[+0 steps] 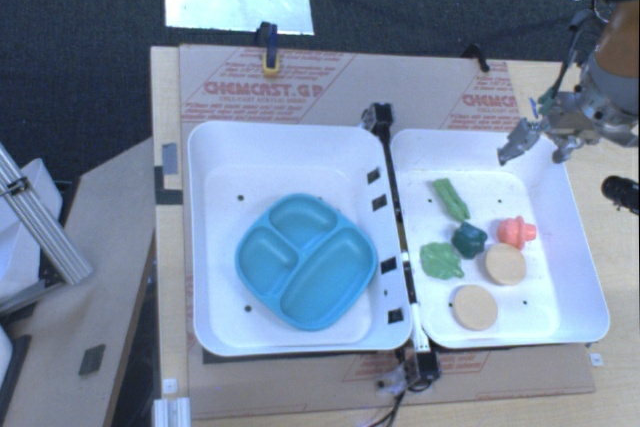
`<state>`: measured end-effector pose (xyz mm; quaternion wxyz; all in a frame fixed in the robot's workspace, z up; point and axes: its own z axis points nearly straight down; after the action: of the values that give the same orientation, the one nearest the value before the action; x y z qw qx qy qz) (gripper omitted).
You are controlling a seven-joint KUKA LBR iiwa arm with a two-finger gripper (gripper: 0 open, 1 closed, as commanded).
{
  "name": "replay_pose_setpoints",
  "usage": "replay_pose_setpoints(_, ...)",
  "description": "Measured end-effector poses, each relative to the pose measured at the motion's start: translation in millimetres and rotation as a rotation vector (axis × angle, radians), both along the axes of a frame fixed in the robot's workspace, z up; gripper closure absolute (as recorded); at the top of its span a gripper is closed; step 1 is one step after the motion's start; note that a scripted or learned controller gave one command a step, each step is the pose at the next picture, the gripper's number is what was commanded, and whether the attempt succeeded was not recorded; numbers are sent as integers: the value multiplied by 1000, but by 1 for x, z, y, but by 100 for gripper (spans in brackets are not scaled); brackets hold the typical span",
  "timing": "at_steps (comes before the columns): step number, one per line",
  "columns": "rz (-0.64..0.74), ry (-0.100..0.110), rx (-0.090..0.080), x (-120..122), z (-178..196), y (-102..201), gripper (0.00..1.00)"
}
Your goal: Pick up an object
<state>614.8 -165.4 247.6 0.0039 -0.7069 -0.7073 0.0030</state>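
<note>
Over right bin's far-right corner: gripper hovers, fingers spread apart, nothing between them. Objects cluster mid-bin: green pod toward far edge, teal piece, pink piece, green leaf, two tan discs toward near edge. Left bin carries blue divided plate.
</note>
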Motion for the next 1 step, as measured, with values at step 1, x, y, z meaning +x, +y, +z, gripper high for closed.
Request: replay_pose_setpoints(1, 2, -11, -2, 2, 7, 0, 0)
